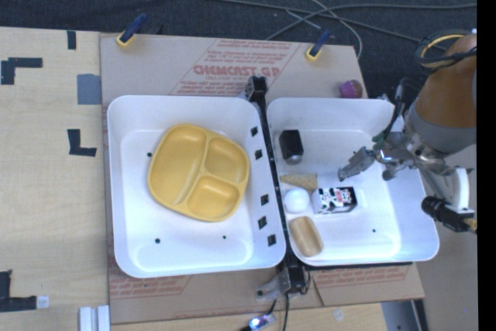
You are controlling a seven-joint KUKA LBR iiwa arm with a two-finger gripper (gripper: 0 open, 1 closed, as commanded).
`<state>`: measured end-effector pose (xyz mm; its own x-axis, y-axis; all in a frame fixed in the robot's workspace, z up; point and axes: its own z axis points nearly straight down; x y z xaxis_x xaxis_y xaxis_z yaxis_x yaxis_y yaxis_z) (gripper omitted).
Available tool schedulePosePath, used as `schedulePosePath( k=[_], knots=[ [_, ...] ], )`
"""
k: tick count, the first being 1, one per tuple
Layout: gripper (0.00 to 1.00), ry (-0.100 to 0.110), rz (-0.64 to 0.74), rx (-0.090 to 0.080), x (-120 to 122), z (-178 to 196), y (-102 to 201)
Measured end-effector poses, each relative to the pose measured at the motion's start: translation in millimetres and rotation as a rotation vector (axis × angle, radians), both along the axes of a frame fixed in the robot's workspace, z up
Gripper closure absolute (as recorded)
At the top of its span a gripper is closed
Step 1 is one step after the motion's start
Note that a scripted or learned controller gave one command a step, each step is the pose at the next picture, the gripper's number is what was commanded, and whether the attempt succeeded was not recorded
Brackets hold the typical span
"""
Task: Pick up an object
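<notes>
Yellow moulded plastic tray, three smooth compartments, lies in left bin.

1. Robotics lab/test bench, not a home.
2. Two white bins sit on a cardboard sheet held w/ clamps at far edge.
3. Loose cables run over dark carpet at far side; black tape marks on wood bench, left.

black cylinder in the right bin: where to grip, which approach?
Probably from straight above, fingers closing across the black cylinder's round sides. It appears to stand upright and apart from the wedge, with bare bin floor on its right. The divider lies close on its left.
</notes>
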<state>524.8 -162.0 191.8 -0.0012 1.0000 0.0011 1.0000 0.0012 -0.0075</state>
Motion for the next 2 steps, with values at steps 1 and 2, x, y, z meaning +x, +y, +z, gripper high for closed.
schedulePosePath(
  k=[1, 2],
  knots=[
    [0.0, 0.002, -0.001, 0.001, -11.8, -54.9, -0.5],
    [0.0, -0.016, 0.002, 0.0, -7.1, -82.3, -0.7]
  ],
)
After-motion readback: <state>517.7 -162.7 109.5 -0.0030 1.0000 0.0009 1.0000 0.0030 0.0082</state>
